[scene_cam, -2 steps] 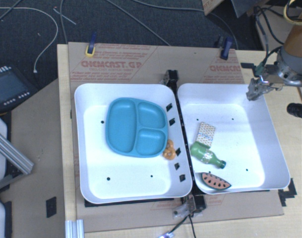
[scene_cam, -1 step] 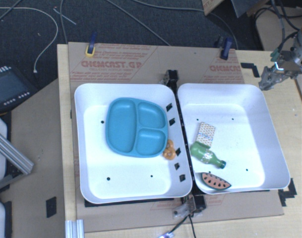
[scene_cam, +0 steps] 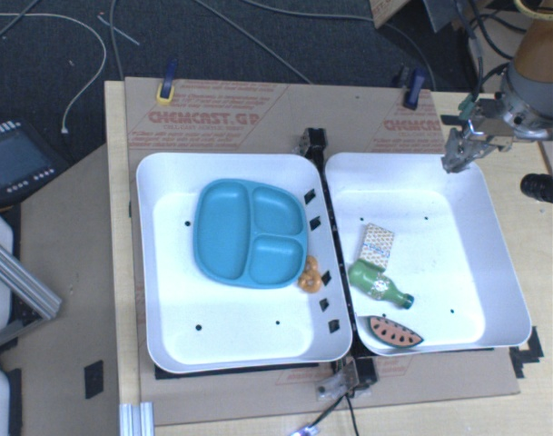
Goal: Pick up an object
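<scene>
Pincer at the far corner, nothing in it

Pincer (scene_cam: pixel 459 155) of mine hangs over the far right corner of the right bin (scene_cam: pixel 498 275), just at its rim, with the wrist and grey arm (scene_cam: pixel 530 80) reaching in from the right. Its two fingers point down and look close together, with no object between them; I hold nothing.

Things to pick lie well away from me, toward the near left part of that same bin. A small patterned packet (scene_cam: pixel 377 243) rests near the bin's middle left. Just below it, touching or nearly so, lies a green bottle (scene_cam: pixel 380 282) on its side, neck pointing toward the near right. Nearer the front edge sits a watermelon slice (scene_cam: pixel 394 332), flat on the bin floor, apart from the bottle.

In the left bin (scene_cam: pixel 167 334) a blue divided plate (scene_cam: pixel 251 232) lies flat, taking up the far middle. A small orange-brown piece (scene_cam: pixel 310 278) sits just beside the plate's near right corner, close to the wall between the two bins. I cannot tell what that piece is.

Both bins rest on a cardboard sheet (scene_cam: pixel 212 107) on the bench, held with blue clamps (scene_cam: pixel 168 87) at the far edge.
</scene>
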Controlling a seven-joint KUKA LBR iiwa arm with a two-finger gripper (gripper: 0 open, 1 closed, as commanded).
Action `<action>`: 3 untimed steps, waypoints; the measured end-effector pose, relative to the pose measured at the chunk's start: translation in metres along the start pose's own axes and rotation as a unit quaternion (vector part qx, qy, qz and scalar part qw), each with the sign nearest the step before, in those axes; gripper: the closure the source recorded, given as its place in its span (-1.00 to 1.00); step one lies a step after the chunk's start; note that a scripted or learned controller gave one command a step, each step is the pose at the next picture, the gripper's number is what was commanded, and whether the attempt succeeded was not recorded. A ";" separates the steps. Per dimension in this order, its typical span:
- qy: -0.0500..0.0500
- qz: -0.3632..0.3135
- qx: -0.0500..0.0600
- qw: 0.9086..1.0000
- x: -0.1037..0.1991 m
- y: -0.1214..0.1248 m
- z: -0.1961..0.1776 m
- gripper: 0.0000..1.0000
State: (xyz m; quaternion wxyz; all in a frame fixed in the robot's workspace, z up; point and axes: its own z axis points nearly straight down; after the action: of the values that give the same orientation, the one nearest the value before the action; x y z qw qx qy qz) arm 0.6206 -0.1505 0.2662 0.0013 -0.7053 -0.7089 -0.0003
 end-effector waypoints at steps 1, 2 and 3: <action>0.001 0.000 0.001 1.000 0.053 -0.018 0.016 1.00; 0.001 0.000 0.001 1.000 0.104 -0.040 0.010 1.00; 0.000 0.000 0.001 1.000 0.155 -0.067 0.010 1.00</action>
State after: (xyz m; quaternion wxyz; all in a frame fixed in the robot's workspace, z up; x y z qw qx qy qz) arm 0.5528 0.0038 0.2566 0.0025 -0.7054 -0.7088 0.0004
